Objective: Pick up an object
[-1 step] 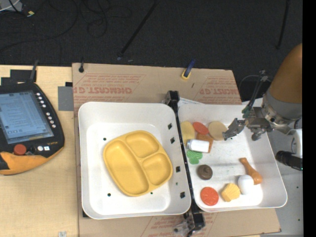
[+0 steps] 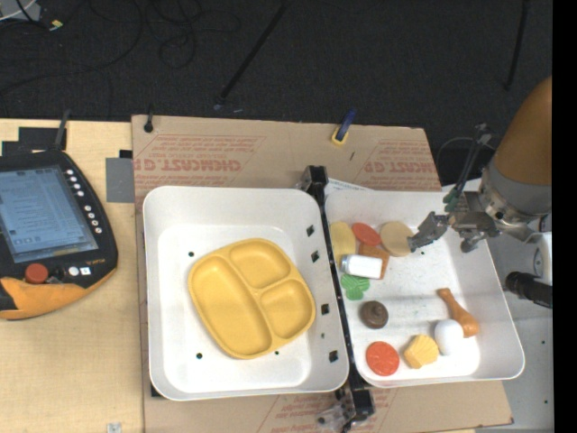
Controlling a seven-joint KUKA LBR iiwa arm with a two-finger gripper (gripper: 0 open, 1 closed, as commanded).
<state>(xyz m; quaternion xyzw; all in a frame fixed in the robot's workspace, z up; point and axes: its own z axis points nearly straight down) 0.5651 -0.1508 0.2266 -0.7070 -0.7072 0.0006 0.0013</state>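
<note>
The right bin (image 2: pixel 505 354) holds several small objects. A tan round piece (image 2: pixel 395 237), a red-orange piece (image 2: pixel 365 234) and a pale yellow piece (image 2: pixel 342 238) lie at its far left. In front of them are a white cylinder (image 2: pixel 364 266), a green piece (image 2: pixel 354 287) and a brown ring (image 2: pixel 374 314). Along the near side lie a red disc (image 2: pixel 382 358), a yellow wedge (image 2: pixel 420 351), a white egg (image 2: pixel 448 336) and an orange-brown stick (image 2: pixel 457 310). My gripper (image 2: pixel 444 242) hangs open over the bin's far right, just right of the tan piece, with nothing between its fingers.
The left bin (image 2: pixel 167 242) carries a yellow divided plate (image 2: pixel 251 296). A black divider rail (image 2: pixel 329 278) runs between the bins. A tablet-like pendant (image 2: pixel 45 228) rests on the bench at the far left. The arm's orange band (image 2: pixel 532 142) stands at the right.
</note>
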